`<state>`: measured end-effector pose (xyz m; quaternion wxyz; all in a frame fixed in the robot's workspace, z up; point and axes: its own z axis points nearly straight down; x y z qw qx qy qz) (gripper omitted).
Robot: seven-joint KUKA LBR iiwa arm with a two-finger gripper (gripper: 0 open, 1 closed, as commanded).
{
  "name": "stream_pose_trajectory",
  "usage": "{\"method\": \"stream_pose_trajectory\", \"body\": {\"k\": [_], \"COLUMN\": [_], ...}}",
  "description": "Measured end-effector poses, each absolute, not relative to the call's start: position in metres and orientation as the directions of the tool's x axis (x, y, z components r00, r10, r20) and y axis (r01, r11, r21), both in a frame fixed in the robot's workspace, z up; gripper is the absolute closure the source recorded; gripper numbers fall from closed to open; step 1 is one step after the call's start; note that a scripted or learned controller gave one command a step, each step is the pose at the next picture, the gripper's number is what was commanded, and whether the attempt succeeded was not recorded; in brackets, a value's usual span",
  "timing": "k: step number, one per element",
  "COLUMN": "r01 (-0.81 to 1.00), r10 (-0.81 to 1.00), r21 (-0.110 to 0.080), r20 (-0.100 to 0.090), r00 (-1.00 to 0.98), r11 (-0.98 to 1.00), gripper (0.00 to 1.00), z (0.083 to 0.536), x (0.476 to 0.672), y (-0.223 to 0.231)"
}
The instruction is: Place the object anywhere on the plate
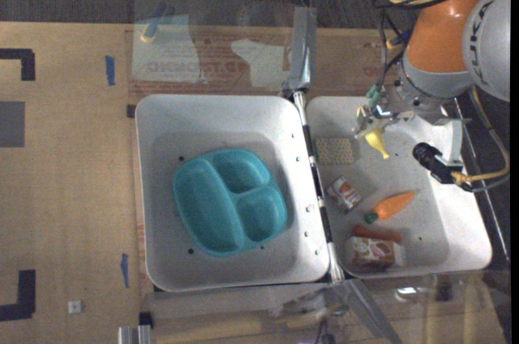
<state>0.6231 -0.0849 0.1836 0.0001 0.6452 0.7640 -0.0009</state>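
A teal divided plate (229,200) lies in the left white bin (162,123). My gripper (374,122) is over the upper left part of the right bin (466,241), under the orange and grey wrist. A small yellow object (377,144) sits right at the gripper's lower end, touching it or just beneath it; I cannot make out whether it is gripped or lying on the bin floor.
The right bin also holds a tan waffle-like square (336,149), a small red and white can (346,193), an orange carrot (392,205) and a red and white packet (375,250). A black fitting with cable (432,161) hangs right of the gripper.
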Motion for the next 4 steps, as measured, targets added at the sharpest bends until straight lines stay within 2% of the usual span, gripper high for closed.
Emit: {"method": "stream_pose_trajectory", "body": {"k": [1,2,3,4], "r01": [0.914,0.979,1.0,0.992], "r10": [0.914,0.979,1.0,0.992], "r21": [-0.003,-0.006,-0.001,-0.001], "r20": [0.002,0.002,-0.001,-0.001], "r00": [-0.406,-0.205,-0.009,-0.127], "r11": [0.406,0.205,0.009,0.127], "gripper": [1.0,1.0,1.0,1.0], "z": [0.183,0.183,0.182,0.169], "x": [0.597,0.523,0.534,0.542], "y": [-0.035,0.017,0.085,0.148]}}
